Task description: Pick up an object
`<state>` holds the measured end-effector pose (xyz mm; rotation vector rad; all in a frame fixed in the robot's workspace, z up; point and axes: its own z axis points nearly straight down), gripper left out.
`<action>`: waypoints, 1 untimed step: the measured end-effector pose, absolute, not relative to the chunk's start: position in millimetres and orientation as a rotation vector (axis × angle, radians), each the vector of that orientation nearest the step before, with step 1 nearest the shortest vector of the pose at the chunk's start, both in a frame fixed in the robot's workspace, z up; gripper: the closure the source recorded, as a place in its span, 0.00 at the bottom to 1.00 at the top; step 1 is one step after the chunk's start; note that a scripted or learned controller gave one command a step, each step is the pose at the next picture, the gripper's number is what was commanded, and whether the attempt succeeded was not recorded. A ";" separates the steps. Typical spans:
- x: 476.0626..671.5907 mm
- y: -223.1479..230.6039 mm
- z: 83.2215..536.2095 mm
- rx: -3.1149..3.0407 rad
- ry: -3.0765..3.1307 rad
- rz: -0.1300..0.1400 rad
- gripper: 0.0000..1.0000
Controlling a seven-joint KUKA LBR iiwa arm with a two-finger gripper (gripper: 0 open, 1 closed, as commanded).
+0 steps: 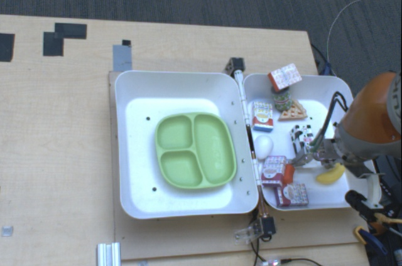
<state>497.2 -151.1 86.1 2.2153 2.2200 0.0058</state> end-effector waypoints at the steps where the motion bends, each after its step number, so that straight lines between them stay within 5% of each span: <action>1: 499.6 -151.4 97.7 2.211 2.215 0.011 1.00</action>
